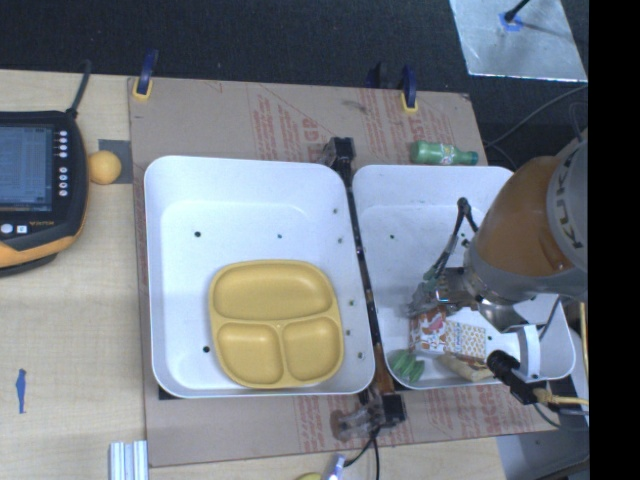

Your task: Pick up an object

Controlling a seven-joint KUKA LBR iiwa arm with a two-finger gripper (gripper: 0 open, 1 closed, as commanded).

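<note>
In the right bin (400,208) the arm reaches in from the right, its orange band above the wrist. My gripper (432,300) hangs low over the bin's front part, just above a red-and-white snack packet (452,338). A green object (407,366) lies at the bin's front left corner, and a pale yellowish item (462,368) sits in front of the packet. The arm hides the bin's right side.
The left bin (180,218) holds a yellow three-compartment tray (275,320). A green bottle (444,153) lies on the cardboard behind the right bin. A teach pendant (35,193) and an orange ball (104,166) sit at the far left.
</note>
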